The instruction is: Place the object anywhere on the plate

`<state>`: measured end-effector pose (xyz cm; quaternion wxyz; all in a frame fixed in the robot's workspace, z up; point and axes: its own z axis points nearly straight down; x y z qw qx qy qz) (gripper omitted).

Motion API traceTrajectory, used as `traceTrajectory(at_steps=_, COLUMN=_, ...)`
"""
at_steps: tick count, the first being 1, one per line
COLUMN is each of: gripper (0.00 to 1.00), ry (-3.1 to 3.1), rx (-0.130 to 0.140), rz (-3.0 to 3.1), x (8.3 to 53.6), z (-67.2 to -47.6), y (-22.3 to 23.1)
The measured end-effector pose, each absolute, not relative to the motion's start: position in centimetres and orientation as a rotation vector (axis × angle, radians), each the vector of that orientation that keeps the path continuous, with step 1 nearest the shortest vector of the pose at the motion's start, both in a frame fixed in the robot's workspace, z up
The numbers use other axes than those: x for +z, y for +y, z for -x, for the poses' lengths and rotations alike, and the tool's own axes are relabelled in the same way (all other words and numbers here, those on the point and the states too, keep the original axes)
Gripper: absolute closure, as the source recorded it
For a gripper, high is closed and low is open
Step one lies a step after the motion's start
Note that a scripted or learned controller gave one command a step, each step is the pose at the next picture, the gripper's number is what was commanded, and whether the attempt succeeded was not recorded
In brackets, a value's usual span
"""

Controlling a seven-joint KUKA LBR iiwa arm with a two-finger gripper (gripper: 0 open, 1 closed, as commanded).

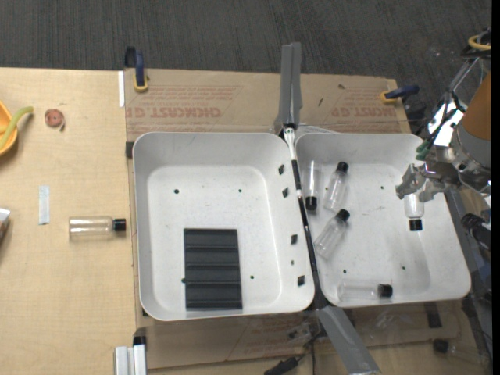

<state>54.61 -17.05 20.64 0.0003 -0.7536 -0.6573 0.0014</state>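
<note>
Camera view: end effector [415, 196] with bottle [414, 210] near right bin [445, 281] rim

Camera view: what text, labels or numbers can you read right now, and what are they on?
"CHEMCAST GP": red print on the cardboard behind the left bin, upside down and repeated; letters partly guessed.
Red print on the cardboard behind the right bin: too blurred to read.
Bottles: no label readable.

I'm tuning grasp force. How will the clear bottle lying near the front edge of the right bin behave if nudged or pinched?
The clear bottle lies on its side and looks cylindrical, so a nudge would probably roll it across the right bin. It looks see-through and empty, so likely light. Its smooth wall may slip from a weak pinch.
</note>
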Motion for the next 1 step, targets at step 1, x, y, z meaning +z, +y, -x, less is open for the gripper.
traceTrajectory(at_steps=1, gripper=1.00, ry=-2.175, rx=0.004, rz=2.266, x=22.34, z=-59.24, y=-6.88)
